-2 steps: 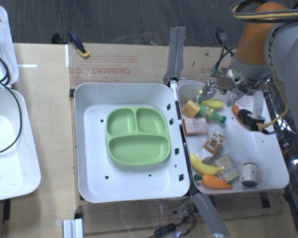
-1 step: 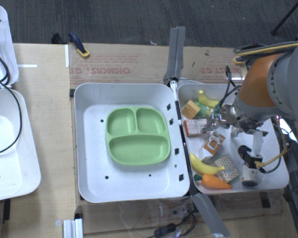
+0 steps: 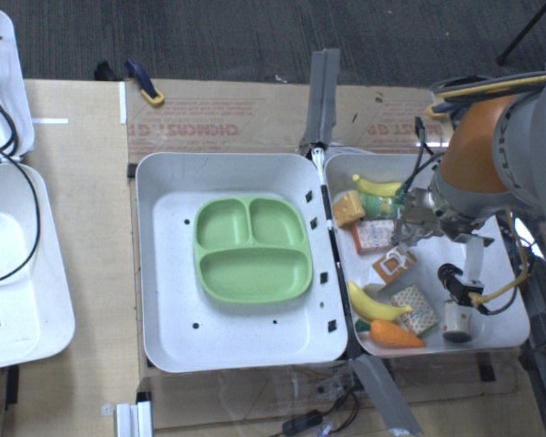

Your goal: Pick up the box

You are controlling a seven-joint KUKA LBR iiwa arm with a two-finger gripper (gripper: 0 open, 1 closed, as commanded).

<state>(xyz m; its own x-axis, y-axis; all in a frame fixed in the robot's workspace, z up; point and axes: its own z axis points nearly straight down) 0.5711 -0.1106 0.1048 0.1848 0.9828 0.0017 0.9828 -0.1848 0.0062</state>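
The box (image 3: 393, 265) lies free in the right bin (image 3: 514, 328), just below and left of the gripper (image 3: 411, 225), beside a banana (image 3: 375, 301); approach step judged underway, next requiring descent onto it; finger state cannot be told.

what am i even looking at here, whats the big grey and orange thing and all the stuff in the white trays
You are looking down at a slant from one fixed camera above a workbench. The grey and orange thing is a robot arm reaching in from the right; its gripper hangs over the right bin. That bin holds toy groceries: two bananas, a carrot, and some small boxes, including an orange and white box just below the gripper. The left bin holds a green divided plate. Whether the gripper holds anything is not clear from here.
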